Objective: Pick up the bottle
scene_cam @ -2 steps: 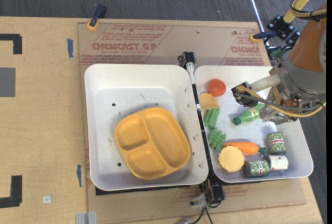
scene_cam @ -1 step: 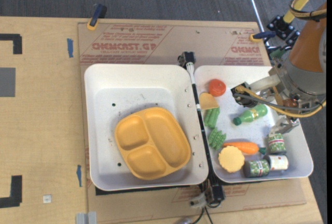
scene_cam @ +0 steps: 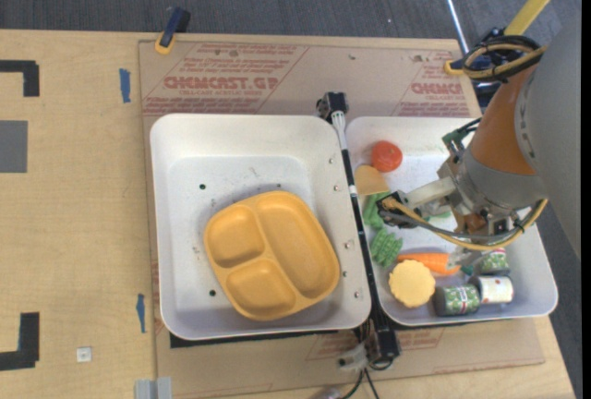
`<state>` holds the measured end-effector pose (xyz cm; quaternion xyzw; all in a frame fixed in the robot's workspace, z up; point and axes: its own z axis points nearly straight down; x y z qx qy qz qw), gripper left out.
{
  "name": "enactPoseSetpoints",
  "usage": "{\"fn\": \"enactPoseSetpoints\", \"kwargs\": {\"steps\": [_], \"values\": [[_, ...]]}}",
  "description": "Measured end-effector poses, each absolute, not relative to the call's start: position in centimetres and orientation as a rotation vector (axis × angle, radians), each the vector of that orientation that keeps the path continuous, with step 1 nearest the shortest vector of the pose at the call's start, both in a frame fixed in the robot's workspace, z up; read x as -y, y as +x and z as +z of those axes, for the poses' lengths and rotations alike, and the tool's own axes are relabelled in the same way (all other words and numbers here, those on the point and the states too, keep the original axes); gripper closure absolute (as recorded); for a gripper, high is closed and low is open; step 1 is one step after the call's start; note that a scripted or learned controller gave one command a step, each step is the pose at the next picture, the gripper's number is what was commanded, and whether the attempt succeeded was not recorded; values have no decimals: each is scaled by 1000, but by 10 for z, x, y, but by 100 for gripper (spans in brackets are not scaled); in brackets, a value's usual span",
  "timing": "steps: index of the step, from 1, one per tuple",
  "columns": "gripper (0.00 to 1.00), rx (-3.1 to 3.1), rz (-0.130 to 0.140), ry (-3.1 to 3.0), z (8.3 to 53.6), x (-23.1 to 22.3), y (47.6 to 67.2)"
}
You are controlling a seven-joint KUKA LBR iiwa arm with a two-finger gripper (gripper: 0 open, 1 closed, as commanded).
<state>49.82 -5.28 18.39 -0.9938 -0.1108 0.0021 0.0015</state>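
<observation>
The bench is a tan wooden surface overlaid with a brown printed cardboard sheet, and two shallow white plastic bins stand on it side by side, their inner rims touching.

The grey arm with its orange band reaches in from the right and hangs over the right half of the right-hand bin. Its wrist covers the gripper; whether that is apart or together I cannot tell, and no item is seen in it. Black and yellow cables loop around the wrist.

The left-hand bin contains a yellow plastic three-compartment tray, lying flat and turned at a slant, towards the bin's near side.

In the right-hand bin, a round red item lies at the far side, with a tan piece just beside it. Green pieces lie along the bin's left wall. An orange carrot-shaped item lies near the middle, partly under the wrist. A round yellow scalloped item lies at the near side.

The small green bottle with a white cap end lies on its side near the bin's near right corner, just right of the yellow scalloped item and below the wrist, apart from it.
</observation>
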Motion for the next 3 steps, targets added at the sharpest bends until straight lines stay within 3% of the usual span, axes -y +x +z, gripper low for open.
{"fn": "enactPoseSetpoints", "kwargs": {"steps": [1,2,3], "values": [[0,381,5,-3115,184,-16,501],[0,320,6,-3122,184,-55,487],[100,319,5,-3122,194,-55,487]]}}
